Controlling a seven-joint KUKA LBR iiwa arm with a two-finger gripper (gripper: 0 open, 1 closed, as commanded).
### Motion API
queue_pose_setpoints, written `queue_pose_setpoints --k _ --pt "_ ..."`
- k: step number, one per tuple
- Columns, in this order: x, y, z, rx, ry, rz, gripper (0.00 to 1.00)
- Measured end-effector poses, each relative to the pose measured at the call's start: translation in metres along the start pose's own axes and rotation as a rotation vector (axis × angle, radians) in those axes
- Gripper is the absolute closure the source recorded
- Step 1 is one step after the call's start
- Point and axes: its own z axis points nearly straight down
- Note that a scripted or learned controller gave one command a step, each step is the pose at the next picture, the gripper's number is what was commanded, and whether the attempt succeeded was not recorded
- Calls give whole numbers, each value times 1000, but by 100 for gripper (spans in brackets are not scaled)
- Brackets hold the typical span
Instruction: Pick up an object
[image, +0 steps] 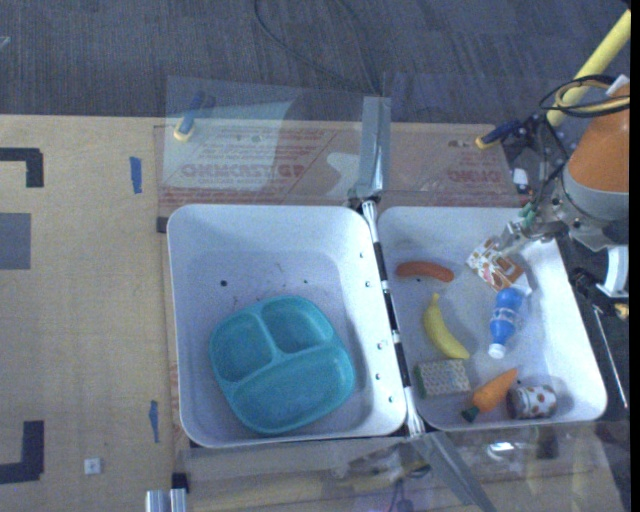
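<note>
**Right, pincer down at the packet in the right bin**

From the overhead camera: my gripper (520, 236) sits at the far right corner of the right bin (590, 390), touching or just over a crumpled red-and-white snack packet (496, 264); its print is unreadable. How wide my pincer stands, I cannot tell. Nearby lie a sausage (424, 270), banana (443, 329), blue bottle (506, 320), sponge (444, 377) and carrot (494, 391). A teal divided plate (283, 363) occupies the left bin (200, 240).
</note>
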Motion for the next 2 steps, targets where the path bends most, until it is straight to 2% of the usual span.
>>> queue_pose_setpoints --k 1,2 --pt "0 0 0 0 0 0 0" --pt "2 -17 13 4 -3 22 0"
